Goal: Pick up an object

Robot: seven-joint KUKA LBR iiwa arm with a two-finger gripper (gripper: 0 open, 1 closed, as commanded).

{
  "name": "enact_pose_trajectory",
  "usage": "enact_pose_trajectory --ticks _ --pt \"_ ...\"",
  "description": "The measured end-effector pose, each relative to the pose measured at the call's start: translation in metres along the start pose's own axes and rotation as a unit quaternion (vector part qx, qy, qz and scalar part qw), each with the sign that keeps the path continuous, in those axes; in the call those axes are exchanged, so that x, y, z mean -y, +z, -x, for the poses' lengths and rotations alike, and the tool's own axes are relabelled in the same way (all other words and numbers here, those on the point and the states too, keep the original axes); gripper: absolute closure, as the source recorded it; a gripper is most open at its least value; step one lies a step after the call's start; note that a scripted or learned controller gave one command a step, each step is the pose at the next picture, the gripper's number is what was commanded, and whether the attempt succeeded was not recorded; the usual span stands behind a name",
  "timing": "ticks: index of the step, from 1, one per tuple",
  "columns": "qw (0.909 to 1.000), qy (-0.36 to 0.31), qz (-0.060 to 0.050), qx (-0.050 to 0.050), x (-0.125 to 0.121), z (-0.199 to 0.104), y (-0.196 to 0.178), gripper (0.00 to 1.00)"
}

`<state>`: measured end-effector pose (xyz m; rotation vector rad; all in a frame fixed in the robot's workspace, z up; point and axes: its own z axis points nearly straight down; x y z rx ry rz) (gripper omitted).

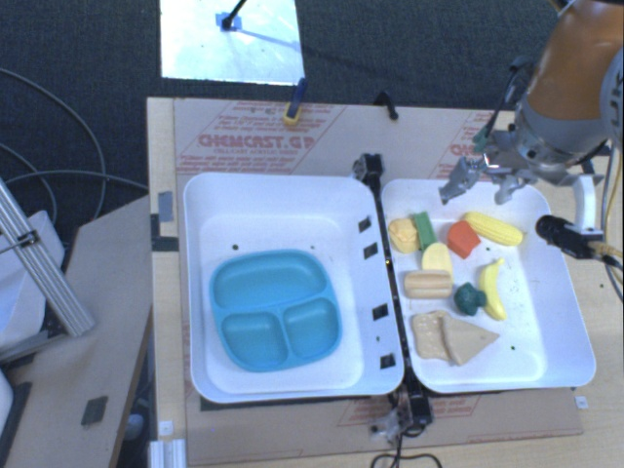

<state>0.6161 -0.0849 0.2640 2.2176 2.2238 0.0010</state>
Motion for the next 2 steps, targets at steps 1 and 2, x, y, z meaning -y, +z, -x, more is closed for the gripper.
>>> enact_pose_trajectory --ticks 1,2 --pt "1.0000 0.003 -0.004 0.000 0.002 0.054 0.158 0.00" --pt "1.0000 0.004 -0.003 -0.001 0.083 0.086 0.181 0.00"
